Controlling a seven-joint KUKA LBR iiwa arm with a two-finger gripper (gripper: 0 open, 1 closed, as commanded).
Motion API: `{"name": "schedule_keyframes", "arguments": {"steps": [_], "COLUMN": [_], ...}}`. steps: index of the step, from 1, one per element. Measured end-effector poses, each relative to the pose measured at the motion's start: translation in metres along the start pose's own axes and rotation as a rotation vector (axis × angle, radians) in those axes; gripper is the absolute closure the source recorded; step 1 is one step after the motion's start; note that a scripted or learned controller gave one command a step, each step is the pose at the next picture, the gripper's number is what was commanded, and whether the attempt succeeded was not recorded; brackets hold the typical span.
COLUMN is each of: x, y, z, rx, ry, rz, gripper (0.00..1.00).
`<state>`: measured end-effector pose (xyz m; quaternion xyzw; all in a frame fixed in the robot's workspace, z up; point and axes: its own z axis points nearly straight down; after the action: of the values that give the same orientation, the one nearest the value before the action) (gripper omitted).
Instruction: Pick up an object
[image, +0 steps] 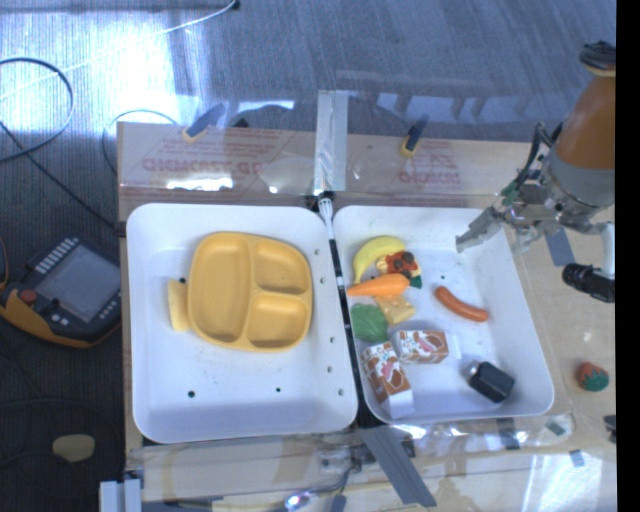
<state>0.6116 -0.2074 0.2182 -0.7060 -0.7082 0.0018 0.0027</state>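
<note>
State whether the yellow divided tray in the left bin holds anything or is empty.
Empty. The yellow divided tray lies flat in the left bin, and all three compartments show bare yellow plastic.

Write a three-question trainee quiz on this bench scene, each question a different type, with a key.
1. True or false: the yellow divided tray lies in the left bin.
2. Multiple choice: what lies nearest the right bin's front right corner? A) carrot B) black block C) banana
3. Fill in: the gripper hangs over the right bin's ____ right corner.

Key: 1 true; 2 B; 3 far. The sausage lies apart from the gripper, nothing shows between the jaws.
</note>
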Motion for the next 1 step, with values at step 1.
{"name": "schedule_keyframes", "arguments": {"steps": [1], "x": [0.0004], "y": [0.0099], "z": [0.1216], "rx": [-0.006], "ry": [0.002], "rz": [0.008], "gripper": [0.00]}}
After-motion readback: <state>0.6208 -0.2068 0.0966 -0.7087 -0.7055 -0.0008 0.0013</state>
